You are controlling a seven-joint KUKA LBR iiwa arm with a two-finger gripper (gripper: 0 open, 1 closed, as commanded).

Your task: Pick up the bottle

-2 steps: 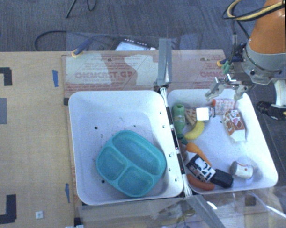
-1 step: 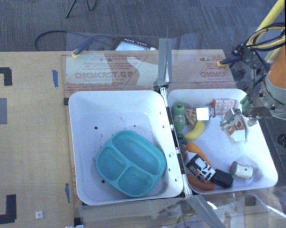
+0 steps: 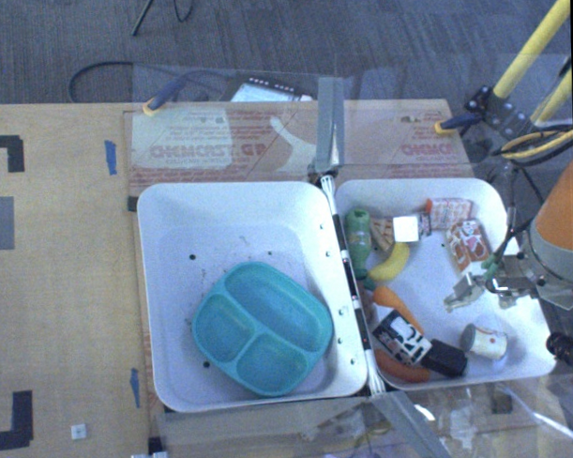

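The bottle (image 3: pixel 359 234) is green with a pale label and lies along the left wall of the right bin (image 3: pixel 492 199), its cap toward the back. A banana (image 3: pixel 394 263) curves against its lower end. My gripper (image 3: pixel 464 291) hangs over the bare floor in the right half of that bin, well to the right of the bottle. Its fingers stand open with nothing between them. The arm's orange band (image 3: pixel 563 214) shows at the right edge.
The right bin also holds a white cube (image 3: pixel 406 229), two snack packets (image 3: pixel 466 243), a carrot (image 3: pixel 398 306), a black-and-white box (image 3: pixel 403 337), a black object (image 3: pixel 446 358) and a white cup (image 3: pixel 485 341). A teal divided plate (image 3: pixel 262 327) fills the left bin (image 3: pixel 174 227).
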